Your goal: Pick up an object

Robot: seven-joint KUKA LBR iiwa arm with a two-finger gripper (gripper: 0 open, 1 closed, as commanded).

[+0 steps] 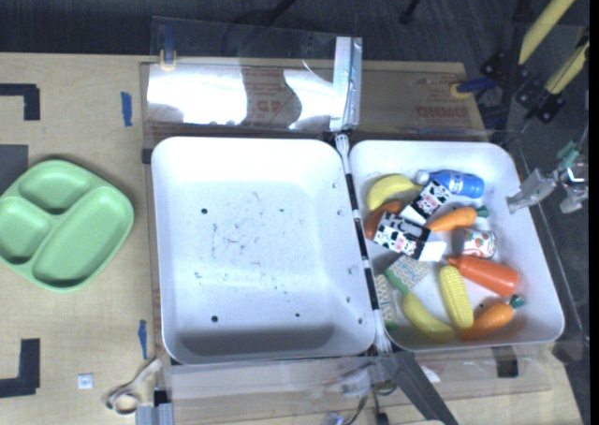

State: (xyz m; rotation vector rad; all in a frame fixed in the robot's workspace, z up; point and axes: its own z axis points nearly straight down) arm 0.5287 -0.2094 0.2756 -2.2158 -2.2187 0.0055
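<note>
Camera view: the pick has not begun. The end effector [564, 182] sits at the right bin's [533, 255] outer edge — whether spread or pressed together, I cannot tell. The carrot [487, 273] lies in that bin among other toys; next comes a reach inward and down.

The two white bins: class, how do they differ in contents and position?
The left bin shows a bare floor with faint scuffs and a few small dark dots; the right bin holds a heap of toy food, including a corn cob, carrots and bananas. The left bin lies beside the green plate; the right bin lies at the gripper's side. Both are shallow, white, round-cornered, and sit edge to edge.
</note>
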